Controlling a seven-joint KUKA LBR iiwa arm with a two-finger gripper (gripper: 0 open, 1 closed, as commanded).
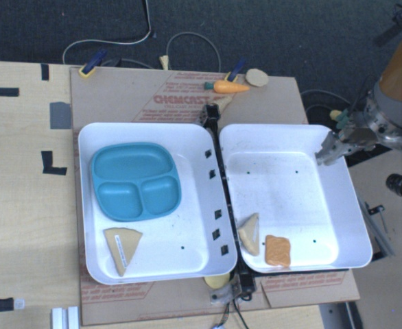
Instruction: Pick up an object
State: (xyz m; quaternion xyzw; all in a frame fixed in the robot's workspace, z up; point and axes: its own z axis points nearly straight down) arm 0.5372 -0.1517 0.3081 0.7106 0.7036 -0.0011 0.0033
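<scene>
flat orange-brown toast slice

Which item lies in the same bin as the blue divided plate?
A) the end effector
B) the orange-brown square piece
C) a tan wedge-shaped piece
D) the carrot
C: the tan wedge lies just below the blue plate in the left bin.

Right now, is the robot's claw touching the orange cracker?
Apart. The camera view shows the gripper at the right bin's far edge, the orange cracker near its front.
</scene>
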